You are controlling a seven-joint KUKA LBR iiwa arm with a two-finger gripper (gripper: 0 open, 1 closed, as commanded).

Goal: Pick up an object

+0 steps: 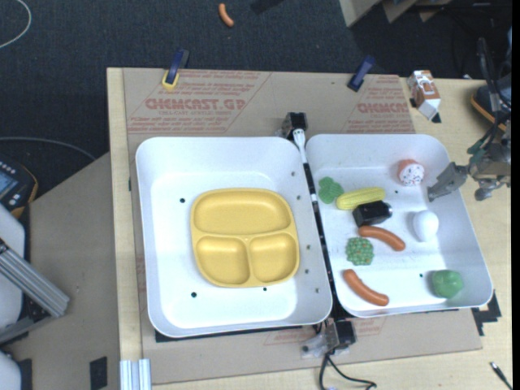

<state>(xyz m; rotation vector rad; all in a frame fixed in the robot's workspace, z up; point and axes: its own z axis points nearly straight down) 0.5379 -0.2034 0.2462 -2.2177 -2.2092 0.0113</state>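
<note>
The right bin [455,157] holds several toy foods: a yellow corn cob [360,197], a black block [371,212], two green broccoli pieces [329,189] [360,251], two orange sausages [382,237] [365,288], a white egg [424,225], a green ball [445,283] and a red-and-white piece [410,171]. My gripper [465,187] hangs over the bin's right rim, to the right of the red-and-white piece and above the egg. It is open, with nothing between its fingers.
In the left bin [154,218] lies a yellow divided plate [244,236]. A small carton [424,93] sits on the bench at the back right. Clamps [172,70] [360,73] hold the cardboard sheet at the back edge.
</note>
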